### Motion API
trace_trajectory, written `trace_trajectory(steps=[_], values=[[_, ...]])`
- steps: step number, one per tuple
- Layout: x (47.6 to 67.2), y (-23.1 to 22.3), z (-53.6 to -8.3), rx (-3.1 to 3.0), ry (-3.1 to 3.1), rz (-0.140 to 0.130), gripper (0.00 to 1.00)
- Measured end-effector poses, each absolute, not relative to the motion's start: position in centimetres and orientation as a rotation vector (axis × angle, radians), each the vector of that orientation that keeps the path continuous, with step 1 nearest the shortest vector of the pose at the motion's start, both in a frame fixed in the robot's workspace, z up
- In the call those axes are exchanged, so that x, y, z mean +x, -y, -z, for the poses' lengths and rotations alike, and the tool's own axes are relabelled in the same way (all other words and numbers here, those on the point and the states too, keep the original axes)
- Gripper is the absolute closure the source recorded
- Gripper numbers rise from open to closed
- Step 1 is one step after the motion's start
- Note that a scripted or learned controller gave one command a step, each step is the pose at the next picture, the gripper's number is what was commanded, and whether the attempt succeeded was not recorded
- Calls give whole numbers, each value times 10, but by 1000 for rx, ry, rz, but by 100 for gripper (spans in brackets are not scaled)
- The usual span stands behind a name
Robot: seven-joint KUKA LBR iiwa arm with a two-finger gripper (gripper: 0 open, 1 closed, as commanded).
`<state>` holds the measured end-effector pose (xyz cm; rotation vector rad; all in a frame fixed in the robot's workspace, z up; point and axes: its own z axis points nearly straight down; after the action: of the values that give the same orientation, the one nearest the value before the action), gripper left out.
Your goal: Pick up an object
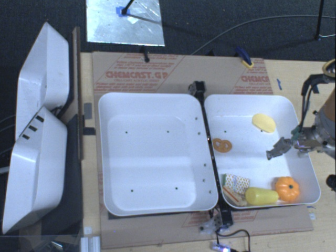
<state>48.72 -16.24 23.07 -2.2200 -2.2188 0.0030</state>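
Floor: dark, speckled carpet-like surface (220,9) around the bench.
Bench top: pale wood surface (294,72), covered by a brown cardboard sheet with red printed lettering (157,70).
Metal plate: square, shiny grey sheet (125,14) lying on the floor beyond the bench.
Left side: two white moulded plastic covers (37,140), stacked at a slant.
Cables: thin grey cable (252,28) curving over the floor.
Light: even, soft.

Smooth glossy white plastic bins (152,106), matt brown cardboard (173,70) beneath, shiny metal sheet (125,14) beyond.
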Motion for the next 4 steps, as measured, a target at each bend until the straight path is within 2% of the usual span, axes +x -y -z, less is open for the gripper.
trace_trajectory(steps=[1, 3, 4], values=[[488, 162, -233, -2222, 2222, 1, 0], [489, 158, -122, -2219, 2220, -3, 0], [488, 157, -82, -2220, 2220, -2, 0]])
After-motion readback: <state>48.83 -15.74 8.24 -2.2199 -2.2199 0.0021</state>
